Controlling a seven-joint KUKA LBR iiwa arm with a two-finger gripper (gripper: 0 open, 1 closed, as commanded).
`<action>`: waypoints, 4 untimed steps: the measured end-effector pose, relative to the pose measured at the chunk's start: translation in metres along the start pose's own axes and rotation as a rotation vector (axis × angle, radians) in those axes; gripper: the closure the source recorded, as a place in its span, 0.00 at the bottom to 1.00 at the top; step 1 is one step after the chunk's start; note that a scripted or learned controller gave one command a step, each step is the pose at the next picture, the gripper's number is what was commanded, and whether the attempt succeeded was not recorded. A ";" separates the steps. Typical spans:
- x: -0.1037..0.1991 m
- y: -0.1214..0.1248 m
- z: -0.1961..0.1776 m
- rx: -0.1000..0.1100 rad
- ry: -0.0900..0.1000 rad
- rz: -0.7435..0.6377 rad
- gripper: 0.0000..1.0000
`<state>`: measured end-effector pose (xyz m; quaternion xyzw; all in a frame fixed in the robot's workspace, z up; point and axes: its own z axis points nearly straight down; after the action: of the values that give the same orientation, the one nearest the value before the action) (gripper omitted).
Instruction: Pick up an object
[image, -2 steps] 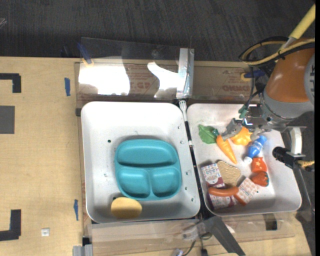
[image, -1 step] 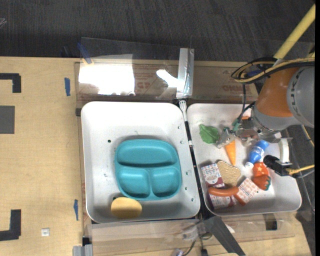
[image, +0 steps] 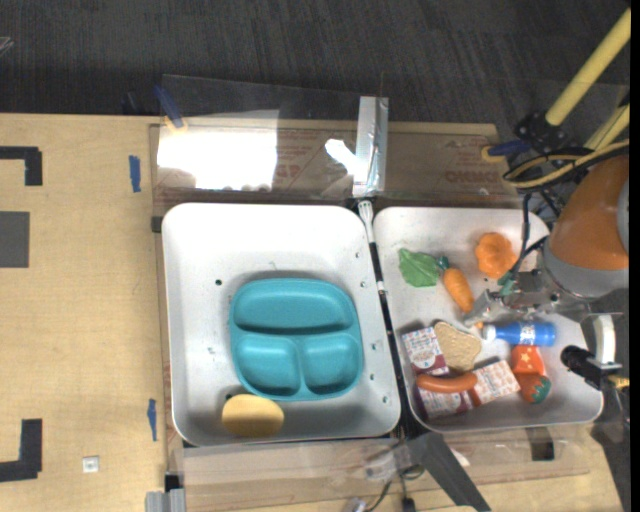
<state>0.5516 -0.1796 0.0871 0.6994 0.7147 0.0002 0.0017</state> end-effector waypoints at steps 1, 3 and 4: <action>0.000 0.003 -0.012 -0.008 -0.001 0.000 1.00; 0.003 0.116 0.000 -0.002 0.000 0.351 1.00; -0.038 0.115 0.001 0.000 0.000 0.169 1.00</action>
<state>0.6676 -0.2155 0.0865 0.7573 0.6531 0.0005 0.0018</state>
